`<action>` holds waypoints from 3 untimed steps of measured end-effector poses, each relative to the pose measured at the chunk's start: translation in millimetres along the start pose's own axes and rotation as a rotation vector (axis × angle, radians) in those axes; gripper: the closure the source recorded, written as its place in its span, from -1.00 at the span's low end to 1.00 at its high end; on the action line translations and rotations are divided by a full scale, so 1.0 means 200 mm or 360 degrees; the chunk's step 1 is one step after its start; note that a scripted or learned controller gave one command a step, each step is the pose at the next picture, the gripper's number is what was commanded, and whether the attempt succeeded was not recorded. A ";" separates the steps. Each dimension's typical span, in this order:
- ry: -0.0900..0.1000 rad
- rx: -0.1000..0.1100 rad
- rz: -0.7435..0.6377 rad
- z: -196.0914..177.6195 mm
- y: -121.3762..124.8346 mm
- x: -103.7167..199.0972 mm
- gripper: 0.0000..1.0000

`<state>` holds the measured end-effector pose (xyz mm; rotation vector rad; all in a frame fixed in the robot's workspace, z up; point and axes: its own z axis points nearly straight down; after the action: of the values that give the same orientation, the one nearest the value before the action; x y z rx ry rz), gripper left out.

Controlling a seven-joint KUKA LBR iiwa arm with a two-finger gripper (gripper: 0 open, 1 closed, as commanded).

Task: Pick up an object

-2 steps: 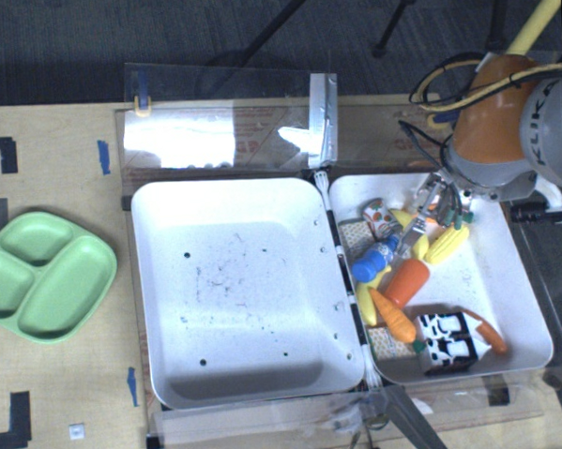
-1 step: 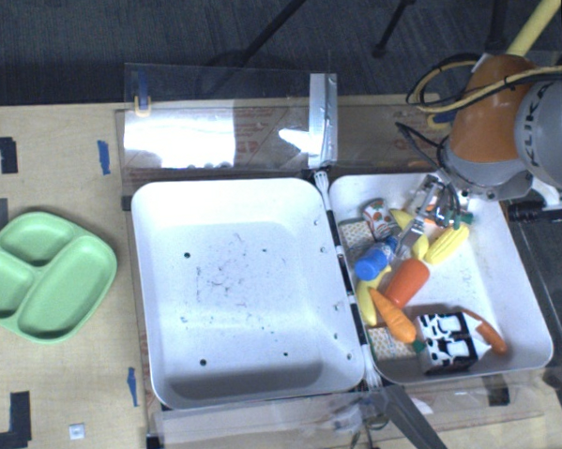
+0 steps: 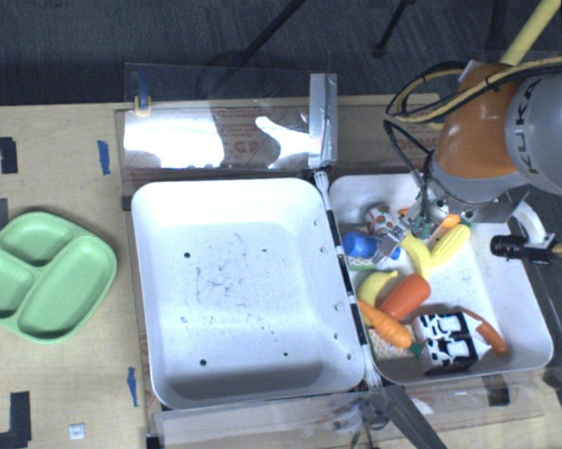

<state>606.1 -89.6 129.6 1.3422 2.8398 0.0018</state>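
The objects to be picked lie heaped in the right white bin (image 3: 527, 342): a yellow toy banana (image 3: 416, 254) beside a toy corn cob (image 3: 450, 241), a red-orange toy pepper (image 3: 404, 296) just below them, a toy carrot (image 3: 388, 327) along the bin's left wall, a yellow toy lemon-like piece (image 3: 375, 285) touching the pepper, a blue toy (image 3: 359, 246) nearer the back, and a black-and-white patterned block (image 3: 447, 340) at the front with a slim orange piece (image 3: 490, 334) curving beside it. The end effector (image 3: 421, 216) hangs low over the back of this heap, just above the banana and corn; the wrist covers it, so whether it is released or clenched cannot be told. The grey arm (image 3: 540, 140) with its orange band (image 3: 474, 143) reaches in from the right. The left white bin (image 3: 236, 268) sits alongside, touching the right one. A green divided plate (image 3: 44, 275) rests on the counter (image 3: 52, 165) well to the left.
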 end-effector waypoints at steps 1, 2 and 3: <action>-0.0005 -0.0003 0.0242 -0.28 0.15 0.20 -1.00; -0.0007 -0.0002 0.0208 -0.35 -0.01 -0.45 -1.00; -0.0009 -0.0004 0.0039 0.00 -0.08 -0.57 -1.00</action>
<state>666.3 -187.1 128.8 1.3737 2.8176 0.0020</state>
